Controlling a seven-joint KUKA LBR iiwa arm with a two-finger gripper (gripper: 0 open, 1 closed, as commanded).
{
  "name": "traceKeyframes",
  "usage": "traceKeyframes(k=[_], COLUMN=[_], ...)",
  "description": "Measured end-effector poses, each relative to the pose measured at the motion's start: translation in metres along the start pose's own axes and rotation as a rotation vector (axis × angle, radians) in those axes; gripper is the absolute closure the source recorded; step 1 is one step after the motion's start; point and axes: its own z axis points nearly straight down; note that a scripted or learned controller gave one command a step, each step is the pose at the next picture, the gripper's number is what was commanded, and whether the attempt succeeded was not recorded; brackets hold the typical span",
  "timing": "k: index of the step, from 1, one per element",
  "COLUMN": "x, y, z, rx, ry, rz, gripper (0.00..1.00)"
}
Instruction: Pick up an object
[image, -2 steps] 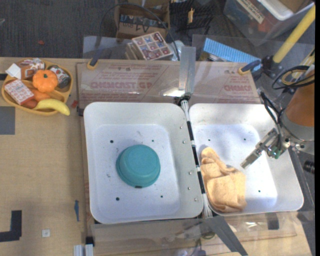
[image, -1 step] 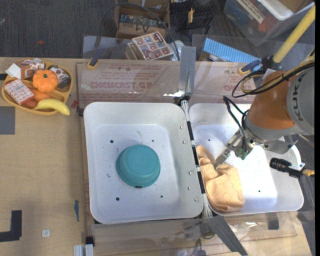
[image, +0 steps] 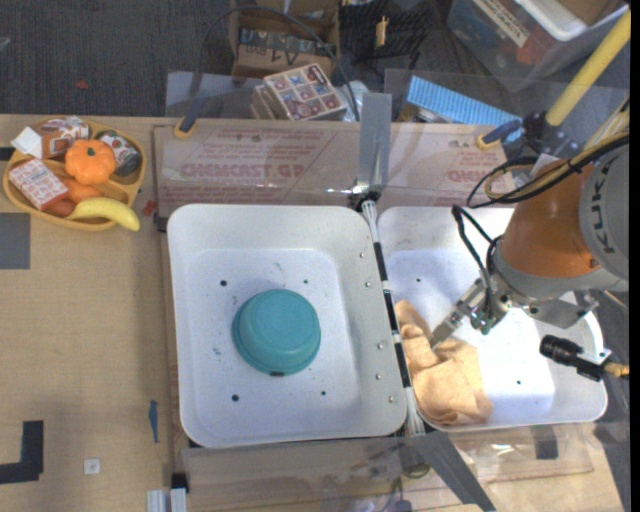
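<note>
1. I am looking down on the counter (image: 80, 330), which is carrying two shallow white bins side by side: the left bin (image: 200, 240) and the right bin (image: 570, 390).
2. The arm (image: 550, 235) is reaching in from the right over the right bin, its orange band sitting above the wrist.
3. A teal bowl (image: 277, 331) is lying upside down near the middle of the left bin, well apart from the arm.
4. A tan cloth (image: 445, 375) is lying crumpled in the right bin's near-left corner, against the wall shared with the left bin. I am treating it as the likely object to pick, since it is the thing nearest the arm.
5. A yellow plate of toy food (image: 70, 175), with a banana and a small pumpkin on it, is sitting at the counter's far left corner, outside both bins.
6. The hand (image: 470, 318) is hanging just above the cloth's upper right edge, angled down toward it. I cannot tell whether it is open or closed, nor whether it is touching the fabric.
7. Judging progress: nothing is showing as lifted, and the cloth is resting on the bin floor. The approach looks mostly done; the grasp and the lift are both remaining.
</note>
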Motion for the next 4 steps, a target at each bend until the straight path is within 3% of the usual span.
traceKeyframes(k=[1, 2, 3, 4], x=[-0.041, 0.003, 0.002, 0.0], y=[0.004, -0.014, -0.014, 0.008], z=[-0.019, 0.0, -0.01, -0.058], rx=[0.009, 0.002, 0.0, 0.009], ry=[0.005, 0.001, -0.001, 0.007], rz=[0.308, 0.271, 0.273, 0.201], gripper=[0.0, 0.0, 1.0, 1.0])
